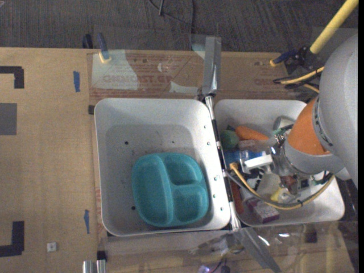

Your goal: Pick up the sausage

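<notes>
Gripper (pixel 287 182) low in right bin (pixel 296 108), teal tray (pixel 169 189) in left bin (pixel 114 152)

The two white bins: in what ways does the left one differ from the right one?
The left bin holds a teal divided plate alone; the right bin holds a clutter of small things, an orange carrot among them. The arm reaches over the right bin, not the left. Both are shallow and white.

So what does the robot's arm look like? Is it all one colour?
No. The arm is mostly smooth, rounded grey, with a bright orange band above the wrist. Below that is a silvery metal wrist section, and a yellowish cable loops out from under it over the right bin.
</notes>
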